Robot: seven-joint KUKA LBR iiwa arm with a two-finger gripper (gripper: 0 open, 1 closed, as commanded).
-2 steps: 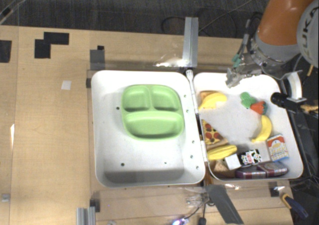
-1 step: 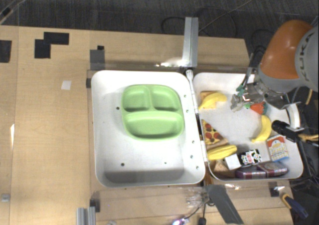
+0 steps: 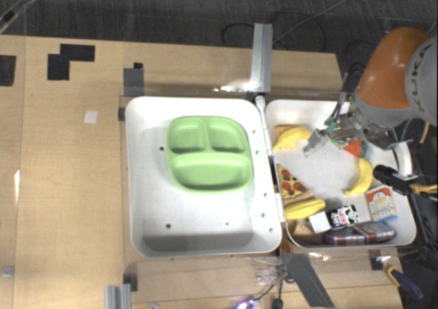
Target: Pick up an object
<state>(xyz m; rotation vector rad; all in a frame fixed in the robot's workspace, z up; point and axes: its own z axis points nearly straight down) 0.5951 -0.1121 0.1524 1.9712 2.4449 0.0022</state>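
The arm (image 3: 400, 75) enters from the right and is cut off at the frame edge; its grey and orange bulk hides part of the right bin's (image 3: 301, 107) far right corner. The gripper (image 3: 321, 138) hangs over the middle of that bin, its tip small and blurred, so whether the fingers are apart or closed cannot be told, and nothing can be seen between them. Directly beside the tip, toward the bin's far left corner, lies a yellow lemon-like fruit (image 3: 291, 138). A banana (image 3: 361, 176) curves along the right side, with a small red item (image 3: 352, 148) partly hidden under the arm. Along the left wall sits a pizza slice toy (image 3: 290, 183), with a yellow piece (image 3: 304, 207) below it. The near edge holds a black-and-white carton (image 3: 343, 216), a dark wrapped bar (image 3: 358, 234) and a small box (image 3: 380, 203), labels unreadable. The left bin (image 3: 147, 164) holds a green divided plate (image 3: 208, 152), lying flat near its centre.
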